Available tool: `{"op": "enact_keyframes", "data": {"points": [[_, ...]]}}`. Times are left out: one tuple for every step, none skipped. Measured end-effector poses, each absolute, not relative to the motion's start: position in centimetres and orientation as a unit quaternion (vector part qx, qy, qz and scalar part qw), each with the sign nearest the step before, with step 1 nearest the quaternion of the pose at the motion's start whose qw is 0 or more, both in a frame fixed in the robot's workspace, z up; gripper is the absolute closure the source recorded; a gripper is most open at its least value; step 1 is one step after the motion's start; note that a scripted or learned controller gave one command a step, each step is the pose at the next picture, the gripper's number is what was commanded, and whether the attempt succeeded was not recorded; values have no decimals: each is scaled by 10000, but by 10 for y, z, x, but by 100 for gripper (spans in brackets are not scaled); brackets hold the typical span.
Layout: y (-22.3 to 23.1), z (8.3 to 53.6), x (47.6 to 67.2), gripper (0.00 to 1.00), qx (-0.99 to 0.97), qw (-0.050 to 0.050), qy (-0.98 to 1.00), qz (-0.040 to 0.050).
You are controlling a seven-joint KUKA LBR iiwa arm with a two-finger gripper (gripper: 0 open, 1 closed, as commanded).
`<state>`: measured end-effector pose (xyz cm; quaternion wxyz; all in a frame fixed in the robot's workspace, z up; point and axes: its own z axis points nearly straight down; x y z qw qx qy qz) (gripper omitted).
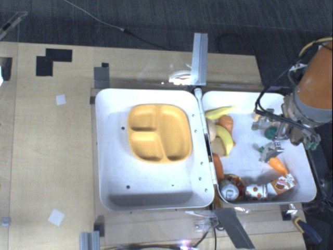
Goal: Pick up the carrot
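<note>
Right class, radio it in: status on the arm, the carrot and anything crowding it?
Gripper low in right bin, directly above carrot. Carrot lying on bin floor, not lifted. Juice carton close beside carrot.

Even, fairly bright overhead light falls on the bench (47,155). The left bin (112,191) holds a soft grey shadow along its near wall. Glare spots flare on the clear strip (179,78) at the far edge and near the front. Focus is slightly soft throughout, the arm (317,82) blurriest.

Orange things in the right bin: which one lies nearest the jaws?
The carrot, just below the gripper near the bin's right side. The other orange pieces lie along the left wall.
</note>
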<state>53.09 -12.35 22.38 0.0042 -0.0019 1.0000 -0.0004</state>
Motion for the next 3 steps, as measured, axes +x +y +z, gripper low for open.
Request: {"op": "enact_keyframes", "data": {"points": [[-176,127,521,0,474,3,9989,0],[-149,90,543,0,663,71,9978,-9],[-148,103,547,100,629,134,9979,-15]]}}
